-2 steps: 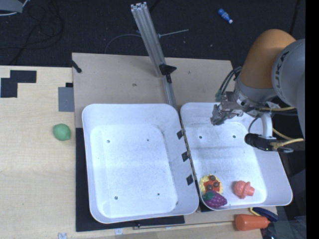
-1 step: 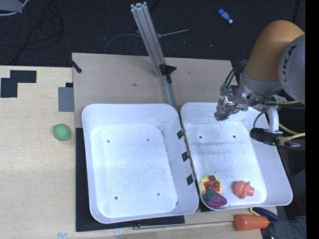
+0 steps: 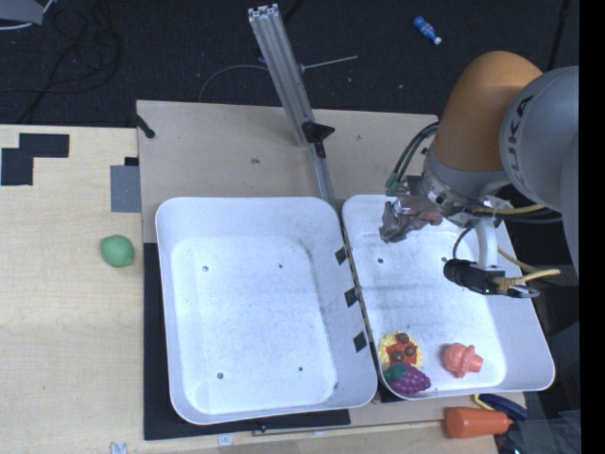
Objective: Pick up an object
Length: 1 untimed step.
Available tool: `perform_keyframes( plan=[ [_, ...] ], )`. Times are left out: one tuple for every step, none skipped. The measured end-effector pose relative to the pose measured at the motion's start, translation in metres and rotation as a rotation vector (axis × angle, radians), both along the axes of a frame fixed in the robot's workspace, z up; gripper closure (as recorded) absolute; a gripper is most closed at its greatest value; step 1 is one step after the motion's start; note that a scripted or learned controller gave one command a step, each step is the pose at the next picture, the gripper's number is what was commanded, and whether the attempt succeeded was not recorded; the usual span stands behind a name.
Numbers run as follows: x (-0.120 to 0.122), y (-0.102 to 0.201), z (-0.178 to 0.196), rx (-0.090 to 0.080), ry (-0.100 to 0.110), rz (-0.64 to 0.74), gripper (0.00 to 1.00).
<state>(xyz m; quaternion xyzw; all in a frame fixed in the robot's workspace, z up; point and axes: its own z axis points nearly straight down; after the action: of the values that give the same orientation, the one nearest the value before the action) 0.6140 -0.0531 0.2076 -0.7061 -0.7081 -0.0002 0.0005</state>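
Note:
My gripper point(image 3: 395, 225) hangs over the far left part of the right bin point(image 3: 529, 348), pointing down, with nothing visible between its fingers. A yellow and red toy with a purple grape bunch point(image 3: 405, 362) lies at the near left corner of that bin. A pink-orange toy point(image 3: 461, 358) rests just to its right. Both lie well toward the near side from the gripper.
The left bin point(image 3: 180, 244) sits beside the right one, joined by black clips. A green ball point(image 3: 117, 251) rests on the bench at the left. An orange object point(image 3: 477, 422) lies outside the right bin's near edge. A metal rail point(image 3: 288, 74) slants in behind the bins.

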Motion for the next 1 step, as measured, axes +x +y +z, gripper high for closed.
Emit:
perform_keyframes(
  plan=[
    [-0.0108,0.0603,0.0079,0.0,0.0,0.001,1.0]
  ],
)
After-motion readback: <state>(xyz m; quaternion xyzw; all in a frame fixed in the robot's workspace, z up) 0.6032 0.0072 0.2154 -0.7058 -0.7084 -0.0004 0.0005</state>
